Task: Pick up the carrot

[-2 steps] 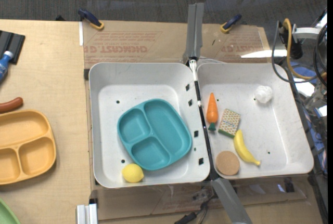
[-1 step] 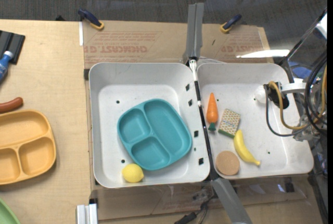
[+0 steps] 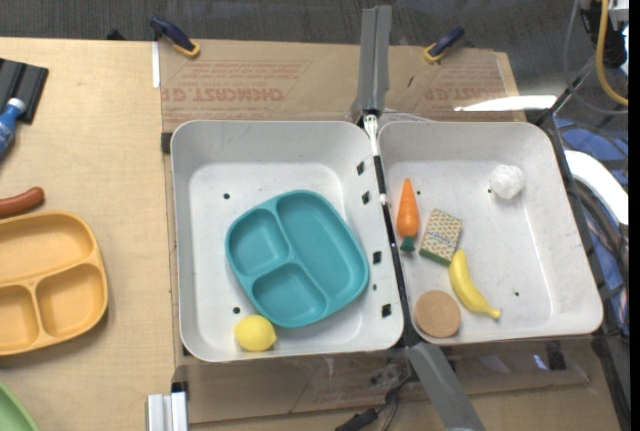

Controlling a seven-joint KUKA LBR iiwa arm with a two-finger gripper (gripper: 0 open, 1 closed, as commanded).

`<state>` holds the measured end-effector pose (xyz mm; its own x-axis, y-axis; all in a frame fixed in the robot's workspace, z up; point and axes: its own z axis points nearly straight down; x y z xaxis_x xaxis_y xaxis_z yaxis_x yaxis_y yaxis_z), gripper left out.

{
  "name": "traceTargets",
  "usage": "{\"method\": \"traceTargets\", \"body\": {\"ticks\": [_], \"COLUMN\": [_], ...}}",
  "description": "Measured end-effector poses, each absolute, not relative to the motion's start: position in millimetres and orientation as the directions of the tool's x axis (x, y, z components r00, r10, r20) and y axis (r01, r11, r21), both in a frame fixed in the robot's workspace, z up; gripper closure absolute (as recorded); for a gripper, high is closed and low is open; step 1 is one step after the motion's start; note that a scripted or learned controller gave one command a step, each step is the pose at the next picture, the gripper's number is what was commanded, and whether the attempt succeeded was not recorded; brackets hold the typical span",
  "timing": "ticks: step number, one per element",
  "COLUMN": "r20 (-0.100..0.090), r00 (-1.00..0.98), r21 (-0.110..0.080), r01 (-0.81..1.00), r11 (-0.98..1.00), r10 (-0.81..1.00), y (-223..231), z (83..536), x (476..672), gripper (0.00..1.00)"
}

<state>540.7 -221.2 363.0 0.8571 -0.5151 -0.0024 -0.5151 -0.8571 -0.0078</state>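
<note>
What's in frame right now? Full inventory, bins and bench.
bins: 2, white, side by side mid-bench
divided plate: 1, teal, left bin
lemon: 1, yellow, left bin, front edge, beside the plate
carrot: 1, orange with green end, right bin, near the divider wall
small box: 1, green and tan, right bin, right of the carrot
banana: 1, yellow, right bin, front
round disc: 1, tan-brown, right bin, front, left of the banana
crumpled lump: 1, white, right bin, back right
divided tray: 1, orange-yellow, bench at left
sausage: 1, red-brown, bench behind the tray
clamps: 2, blue and orange, on the cardboard behind the bins
</note>
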Motion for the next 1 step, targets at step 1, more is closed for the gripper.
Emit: {"method": "traceTargets", "body": {"ticks": [1], "r20": [-0.003], "r00": [0.942], "r21": [-0.008], "r01": [-0.337], "r11": [-0.942], "r10": [-0.337], "y": [-220.3], "z": [300.9], "x": [540.0], "gripper": [1.00]}}
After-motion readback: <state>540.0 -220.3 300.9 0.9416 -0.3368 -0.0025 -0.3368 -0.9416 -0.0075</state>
